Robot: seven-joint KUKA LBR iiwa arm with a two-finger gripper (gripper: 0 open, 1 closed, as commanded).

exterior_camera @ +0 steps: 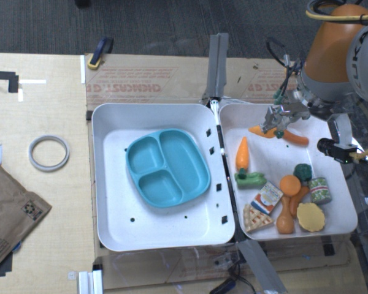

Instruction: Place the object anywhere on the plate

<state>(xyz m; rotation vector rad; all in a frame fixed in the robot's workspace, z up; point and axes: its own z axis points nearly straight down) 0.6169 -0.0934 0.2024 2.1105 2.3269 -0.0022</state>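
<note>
Across the bench we see 2 white bins: the left bin [110, 225] carries the blue plate [167, 166] at its middle, waiting. Near the right bin's [349, 222] far edge, our gripper [275, 122] hangs low over an orange carrot [288, 136], probably the object to lift; its finger state we cannot tell.
</note>
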